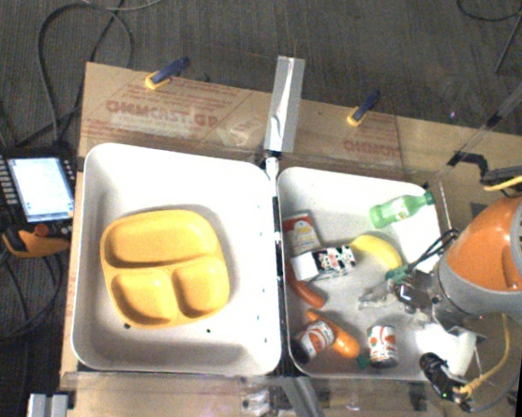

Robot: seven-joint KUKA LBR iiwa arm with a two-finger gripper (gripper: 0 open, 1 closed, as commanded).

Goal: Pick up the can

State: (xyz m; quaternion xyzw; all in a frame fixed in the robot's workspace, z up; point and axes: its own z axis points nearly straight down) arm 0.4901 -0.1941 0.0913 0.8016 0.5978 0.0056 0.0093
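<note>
Hovering over the right bin [357,191], the gripper [400,291] looks spread and empty, though it's blurry, so it must drop onto the can [382,345] just below at the front edge.

Two white bins [88,229] [357,191] sit side by side, with one yellow divided tray [167,265], one green bottle [398,208], one lemon [376,252], two carrots [308,294] [346,345] and two small cans [382,345] [316,336].

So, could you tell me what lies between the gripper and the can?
In the camera view, only bare white bin floor separates the gripper from the can just below it.
</note>
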